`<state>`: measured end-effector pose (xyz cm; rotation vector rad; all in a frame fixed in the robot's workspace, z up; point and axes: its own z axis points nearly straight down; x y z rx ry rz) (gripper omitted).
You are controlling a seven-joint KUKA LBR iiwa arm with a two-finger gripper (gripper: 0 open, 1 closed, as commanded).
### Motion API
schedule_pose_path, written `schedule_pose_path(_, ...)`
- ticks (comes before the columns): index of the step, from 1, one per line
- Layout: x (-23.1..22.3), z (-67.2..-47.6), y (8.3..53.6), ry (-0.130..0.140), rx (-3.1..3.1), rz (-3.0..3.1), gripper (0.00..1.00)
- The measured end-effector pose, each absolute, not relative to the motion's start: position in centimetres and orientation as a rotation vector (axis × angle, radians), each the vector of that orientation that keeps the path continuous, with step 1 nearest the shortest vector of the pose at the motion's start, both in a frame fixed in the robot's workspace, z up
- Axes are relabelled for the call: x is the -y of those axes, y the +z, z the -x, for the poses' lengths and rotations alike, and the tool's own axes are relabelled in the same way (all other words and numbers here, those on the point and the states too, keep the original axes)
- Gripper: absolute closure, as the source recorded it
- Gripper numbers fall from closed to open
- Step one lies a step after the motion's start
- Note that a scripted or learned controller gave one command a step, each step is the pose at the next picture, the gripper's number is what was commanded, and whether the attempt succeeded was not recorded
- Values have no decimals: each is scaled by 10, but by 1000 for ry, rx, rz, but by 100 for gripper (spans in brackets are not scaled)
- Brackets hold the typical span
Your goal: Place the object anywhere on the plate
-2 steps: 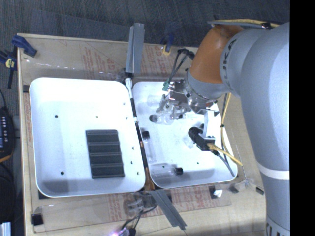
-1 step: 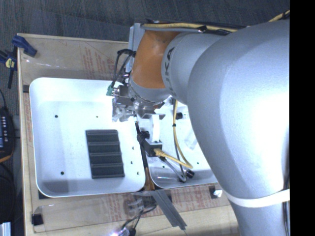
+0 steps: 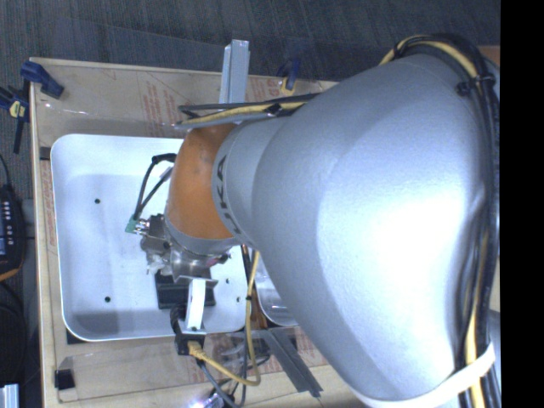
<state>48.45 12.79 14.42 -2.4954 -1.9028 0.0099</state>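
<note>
Camera view: the grey arm [image 3: 374, 228] swings in huge from the right, orange band [image 3: 194, 189] above the wrist, covering most of the desk [image 3: 110, 87].
End effector: [image 3: 174, 266] it hangs low over the left bin [image 3: 76, 228], near that bin's front wall, wrapped in black cables and a white bracket.
Grip state: cannot tell; the wrist hardware sits right over the business end, so nothing can be claimed as held.
Object: no telling where it lies. A dark block shows just under the end effector, but it could be part of the tool.
Plate: a pale rounded rim [image 3: 274, 311] peeks out just right of the end effector, under the arm. It may be the plate, though too little shows to be sure.
Key relation: if that rim is the plate, the carry runs a short way right from the end effector, across the bin wall.
Bin floor: bare white to the end effector's left.
</note>
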Motion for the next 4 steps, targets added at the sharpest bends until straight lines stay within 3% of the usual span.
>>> schedule_pose_path(1,-167,-545,111,9,1884,2509,100)
schedule_pose_path(2,-69,-538,192,0,2590,1780,100)
schedule_pose_path(3,-167,-492,173,6,2276,2161,100)
schedule_pose_path(4,-117,-538,137,8,2152,2287,100)
